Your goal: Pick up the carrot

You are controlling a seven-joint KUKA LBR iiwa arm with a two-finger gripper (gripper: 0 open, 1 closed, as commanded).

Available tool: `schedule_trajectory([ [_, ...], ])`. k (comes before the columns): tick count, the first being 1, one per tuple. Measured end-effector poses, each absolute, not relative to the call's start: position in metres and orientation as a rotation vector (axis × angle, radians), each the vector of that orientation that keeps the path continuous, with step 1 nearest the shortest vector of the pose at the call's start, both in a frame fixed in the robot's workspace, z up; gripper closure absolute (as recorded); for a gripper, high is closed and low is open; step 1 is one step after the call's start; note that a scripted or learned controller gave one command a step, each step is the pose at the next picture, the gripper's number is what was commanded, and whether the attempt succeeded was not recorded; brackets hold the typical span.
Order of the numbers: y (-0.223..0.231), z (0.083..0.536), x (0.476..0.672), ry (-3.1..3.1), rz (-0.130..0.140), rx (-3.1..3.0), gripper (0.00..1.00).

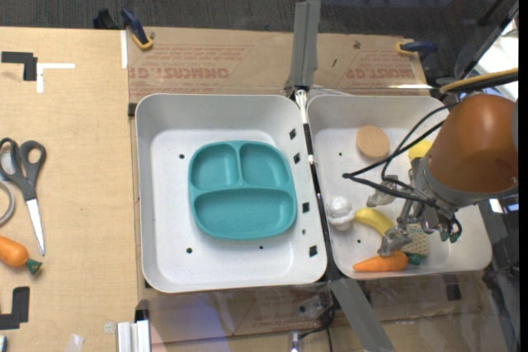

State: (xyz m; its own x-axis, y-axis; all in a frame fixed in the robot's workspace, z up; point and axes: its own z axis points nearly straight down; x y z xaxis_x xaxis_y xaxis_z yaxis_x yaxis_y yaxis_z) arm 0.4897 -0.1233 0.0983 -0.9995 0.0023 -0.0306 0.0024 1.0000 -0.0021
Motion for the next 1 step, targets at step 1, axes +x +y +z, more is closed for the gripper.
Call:
schedule_trajectory([
  [1, -0.1203, 0.0992, 0.4877, 3.107, -0.009, 0.037, 0.00],
])
